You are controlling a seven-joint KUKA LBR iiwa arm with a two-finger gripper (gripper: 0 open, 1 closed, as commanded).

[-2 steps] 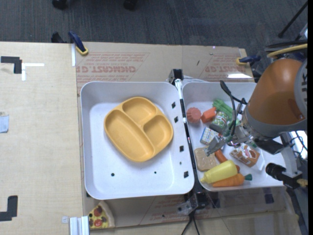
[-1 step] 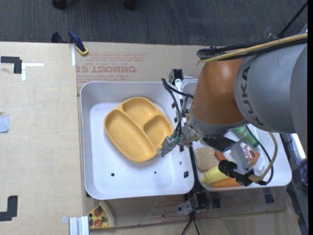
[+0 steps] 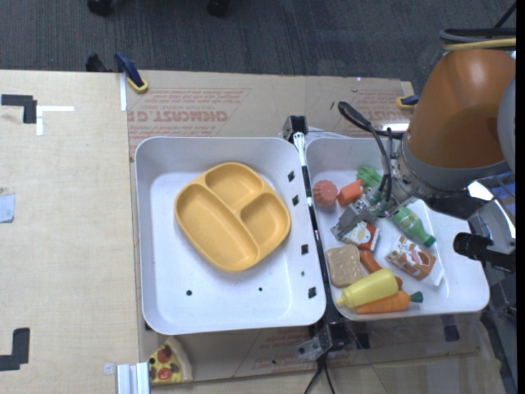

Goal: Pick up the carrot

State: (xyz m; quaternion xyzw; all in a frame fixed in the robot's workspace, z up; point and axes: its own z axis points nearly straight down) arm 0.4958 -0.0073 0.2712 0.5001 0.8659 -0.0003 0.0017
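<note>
**Operator:** Status of pick?

**Technician:** Not yet done. Long orange toy carrot with green leaf end (image 3: 384, 304) lying flat in the right-hand shallow white bin (image 3: 459, 298), against the near wall, on the camera side of the jaws and apart from them. No contact between jaws and carrot. Nothing seen gripped.

**Operator:** Jaw state?

**Technician:** Cannot tell: spread or pressed together not resolvable among the clutter. Jaws low over the bin middle, above a small white-and-red packet (image 3: 362, 235).

**Operator:** Obstructions between jaws and carrot?

**Technician:** Brown toy bread slice (image 3: 344, 263) on the camera side of the jaws; yellow plastic bottle-shaped toy (image 3: 371, 287) past that, touching the carrot's upper edge. Judged remaining: reposition over the carrot, descend, close, lift.

**Operator:** Possible confusion?

**Technician:** Small orange-red toy vegetable (image 3: 351, 192) just beyond the jaws, beside a round red toy (image 3: 326, 192). Similar colour; identity uncertain.

**Operator:** Readable text?

**Technician:** Red print on the brown cardboard sheet (image 3: 193, 113) beyond the bins, upside down, apparently "CHEMCAST"; rest illegible. Printed carton (image 3: 410, 259) to the arm side of the jaws: label too small to read. Green toy bottle (image 3: 413, 226): no legible marking.
</note>
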